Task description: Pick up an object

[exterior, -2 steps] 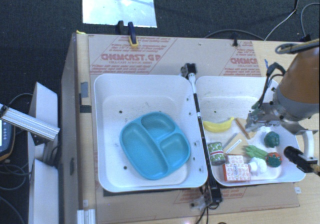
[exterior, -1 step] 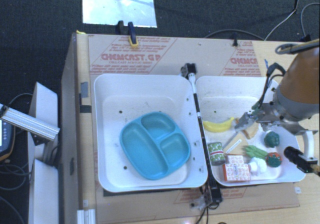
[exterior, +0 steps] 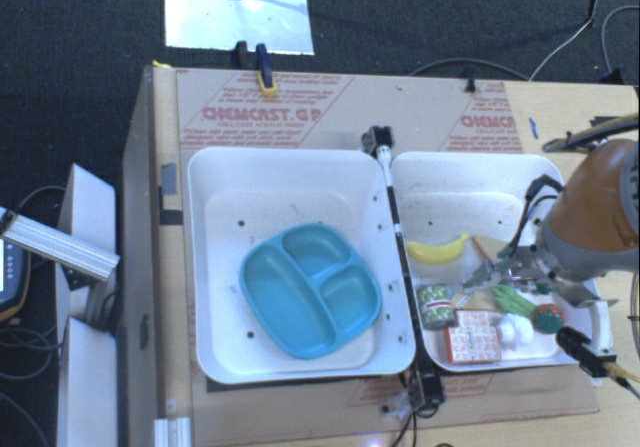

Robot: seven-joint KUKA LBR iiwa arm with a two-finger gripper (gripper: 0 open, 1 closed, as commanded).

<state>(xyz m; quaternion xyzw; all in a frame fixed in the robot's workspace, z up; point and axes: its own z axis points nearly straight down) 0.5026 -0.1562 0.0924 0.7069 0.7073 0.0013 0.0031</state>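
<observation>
Over the right bin (exterior: 470, 173), the gripper (exterior: 487, 276) hung low among the toys, whether clenched or released I could not tell. Beside it lay the banana (exterior: 438, 249): light, stiff, smooth plastic by its look, best pinched across its middle.

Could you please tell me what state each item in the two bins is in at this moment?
Blue divided plate: lying flat in the left bin, nothing on it.
Banana: lying on its side in the right bin.
Green-and-white can: lying on its side.
Red-and-white box: lying flat.
Gripper: low in the right bin, above the toys.
</observation>
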